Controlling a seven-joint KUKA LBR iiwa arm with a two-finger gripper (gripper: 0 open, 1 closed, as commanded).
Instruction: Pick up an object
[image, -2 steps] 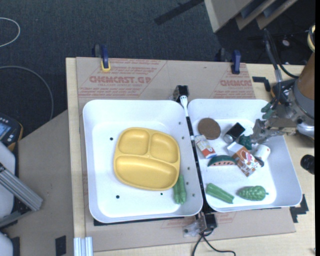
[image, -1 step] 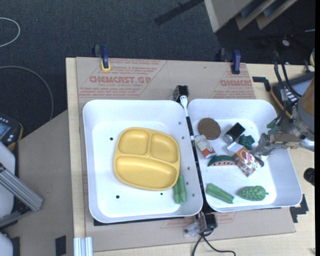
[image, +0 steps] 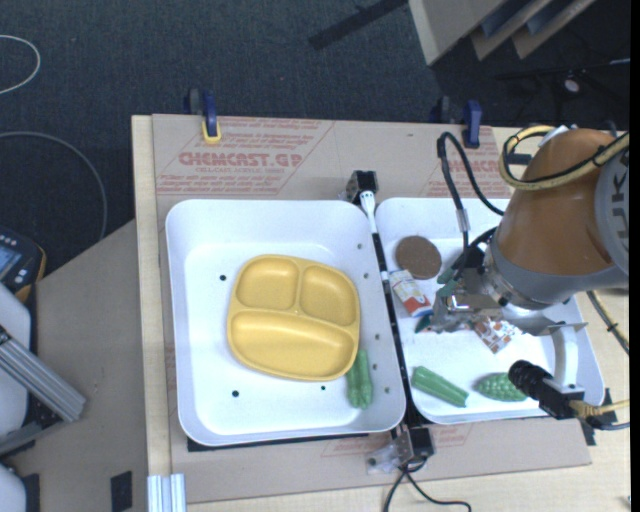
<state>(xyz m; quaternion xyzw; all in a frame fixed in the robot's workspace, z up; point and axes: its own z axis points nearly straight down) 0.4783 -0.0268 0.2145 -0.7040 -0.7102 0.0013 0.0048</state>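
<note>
My own wrist hides my gripper (image: 450, 305) over the right bin (image: 590, 375); I cannot tell its spread.

You see the left bin (image: 190, 300) with a yellow divided tray (image: 294, 316) and a green vegetable (image: 360, 380) beside it. In the right bin (image: 425, 405), the gripper (image: 452, 308) hangs near a brown disc (image: 418, 256) and a small carton (image: 408, 293).

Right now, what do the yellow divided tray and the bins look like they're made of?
The yellow tray looks like molded plastic with a smooth, slightly matte surface and rounded compartment ridges. The left bin and right bin look like thin formed white plastic with a soft sheen, though that is only a guess.
</note>
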